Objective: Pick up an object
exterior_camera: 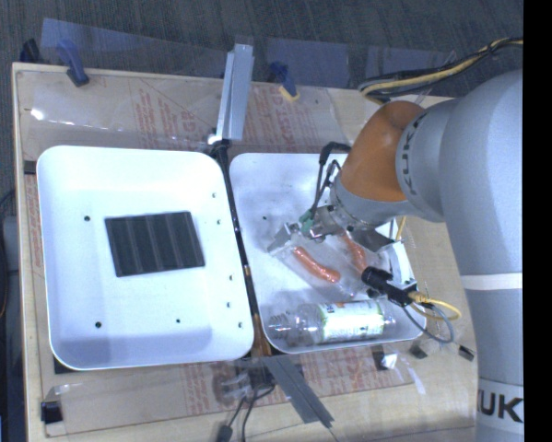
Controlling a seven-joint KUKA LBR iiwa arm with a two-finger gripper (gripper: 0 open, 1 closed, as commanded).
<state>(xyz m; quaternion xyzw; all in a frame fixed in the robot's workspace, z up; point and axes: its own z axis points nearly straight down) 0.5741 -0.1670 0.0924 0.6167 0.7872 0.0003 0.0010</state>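
In the right bin (262, 187) lies a clear plastic bottle (335, 324) with a white and green label, along the near wall. Above it lie a clear bag of orange carrot-like sticks (314, 265) and a further orange piece (357, 255) partly under the arm. My gripper (314, 226) reaches down from the right into the middle of this bin, just above the bag of sticks. The wrist hides its tips, and nothing shows between them.
The left bin (73, 247) holds a dark ribbed rectangular pad (155, 243) lying flat near its centre. A metal bar (232, 95) stands at the back between the bins. Cables (428, 313) trail by the right bin's near right corner.
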